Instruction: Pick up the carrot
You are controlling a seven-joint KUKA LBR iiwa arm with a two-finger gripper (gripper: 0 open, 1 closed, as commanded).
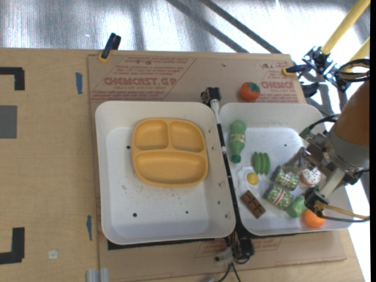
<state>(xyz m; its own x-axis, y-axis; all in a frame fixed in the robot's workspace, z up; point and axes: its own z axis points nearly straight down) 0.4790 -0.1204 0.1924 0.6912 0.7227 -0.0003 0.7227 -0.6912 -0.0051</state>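
Observation:
The carrot (311,217) lies in the near right corner of the right bin (267,135). Its orange body points toward the bin's rim and its green top (298,206) points inward. My gripper (316,181) hangs low over the right side of that bin, just behind the carrot and above a small red and white item (309,177). The wrist covers the bin's right edge. Nothing shows clearly between the fingers.
Two green cans (282,188), a chocolate bar (252,202), a fried egg (251,178), a pea pod (261,162) and a green bottle (237,140) share the right bin. A yellow divided plate (170,150) lies in the left bin (117,216). A tomato (249,91) rests on the cardboard behind.

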